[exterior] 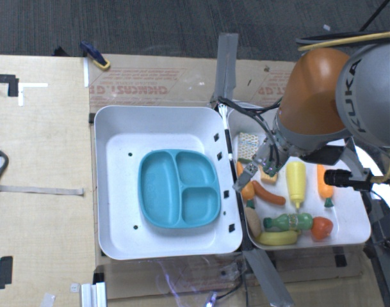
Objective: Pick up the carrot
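Nearest the lower edge of the frame, in the right-hand white bin (348,235), lay a yellow banana (278,238), a green bottle (288,221) on its side just above it, and a red tomato (321,228) to their right. A little farther up, a red sausage (269,194) lay slantwise, and a yellow squeeze bottle (296,181) stood lengthwise beside it. The carrot (324,183) lay in the right-centre of the frame, to the right of the yellow bottle and apart from it. Its long axis ran up and down the picture, with the green tuft at the lower end. A dark part of my arm crossed its right side. My gripper (254,169) hung over the left edge of the same bin, beside a small orange piece (247,190) that I could not name. Whether my gripper was open or shut I could not tell. So the carrot lay to the right of my gripper and slightly lower in the frame, with the sausage and the yellow bottle between us. I judged I would have to cross over both to reach it. To the left, the other white bin (111,171) held a blue divided tray (180,188). Farther up the frame, my grey and orange arm filled the upper right.
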You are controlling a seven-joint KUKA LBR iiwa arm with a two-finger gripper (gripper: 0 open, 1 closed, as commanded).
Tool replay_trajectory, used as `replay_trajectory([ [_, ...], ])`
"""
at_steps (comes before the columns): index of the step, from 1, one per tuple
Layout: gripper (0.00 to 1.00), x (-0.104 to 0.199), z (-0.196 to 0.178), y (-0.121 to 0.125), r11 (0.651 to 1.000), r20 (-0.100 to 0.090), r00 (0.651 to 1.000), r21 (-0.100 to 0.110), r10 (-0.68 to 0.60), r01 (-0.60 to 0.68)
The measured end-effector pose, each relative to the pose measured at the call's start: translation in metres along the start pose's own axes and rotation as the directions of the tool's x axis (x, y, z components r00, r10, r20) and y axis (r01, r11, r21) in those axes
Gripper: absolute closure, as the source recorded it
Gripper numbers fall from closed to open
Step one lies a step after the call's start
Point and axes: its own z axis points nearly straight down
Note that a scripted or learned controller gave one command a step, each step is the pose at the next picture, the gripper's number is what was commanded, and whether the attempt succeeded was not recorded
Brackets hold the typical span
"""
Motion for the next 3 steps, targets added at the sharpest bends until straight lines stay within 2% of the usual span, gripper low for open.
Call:
replay_trajectory([
  [3, 0.00, 0.0000, 0.0000, 0.0000, 1.000, 0.000, 1.000, 0.000, 0.000, 0.000],
])
